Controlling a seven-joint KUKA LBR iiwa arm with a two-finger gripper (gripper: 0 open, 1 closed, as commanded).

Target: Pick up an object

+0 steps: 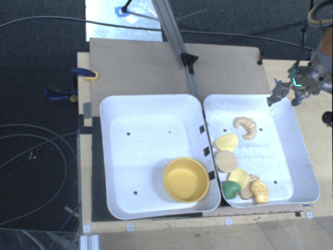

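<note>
Nearest the camera, a yellow bowl (pixel 186 179) sits in the left bin (pixel 130 119). Clustered along the right bin's (pixel 291 155) left side lie a croissant (pixel 246 126), yellow pieces, a tan disc (pixel 226 161), a green piece (pixel 230 189) and corn (pixel 259 191). Above that bin's upper right corner hangs the hand (pixel 287 95), fingers apart, clamped on nothing

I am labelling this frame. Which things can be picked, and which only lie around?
For the job: gripper, yellow bowl, croissant, yellow piece, beige disc, green piece, corn piece.

Lying about: blue clamp, cables, metal pole.
</note>
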